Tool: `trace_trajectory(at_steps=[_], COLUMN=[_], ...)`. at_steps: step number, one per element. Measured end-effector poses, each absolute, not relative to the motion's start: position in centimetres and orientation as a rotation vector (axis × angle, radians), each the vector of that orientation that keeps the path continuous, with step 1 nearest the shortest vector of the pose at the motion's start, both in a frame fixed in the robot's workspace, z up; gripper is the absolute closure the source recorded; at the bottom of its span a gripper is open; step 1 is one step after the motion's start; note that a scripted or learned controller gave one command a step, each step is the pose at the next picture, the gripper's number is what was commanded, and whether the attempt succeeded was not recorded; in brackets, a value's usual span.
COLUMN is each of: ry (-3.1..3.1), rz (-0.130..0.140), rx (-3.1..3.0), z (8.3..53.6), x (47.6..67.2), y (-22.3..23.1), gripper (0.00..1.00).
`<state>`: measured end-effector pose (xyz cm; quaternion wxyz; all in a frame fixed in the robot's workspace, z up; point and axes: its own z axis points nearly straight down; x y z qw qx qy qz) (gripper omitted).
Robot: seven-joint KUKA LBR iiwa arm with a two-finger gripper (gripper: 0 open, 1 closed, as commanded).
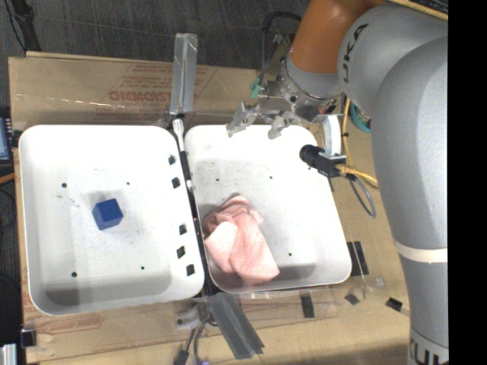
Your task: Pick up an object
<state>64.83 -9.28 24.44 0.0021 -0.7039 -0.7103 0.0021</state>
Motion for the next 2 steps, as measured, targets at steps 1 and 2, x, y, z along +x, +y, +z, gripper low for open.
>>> trace_trajectory(at_steps=[1,2], ry=[-2.517,-2.501], rz=[0.002,0.003], rx=[-1.881,-1.897], z=[25.4,9.2], x=[65.7,59.0], y=[-12.0,-13.5], gripper=[0.00,0.00])
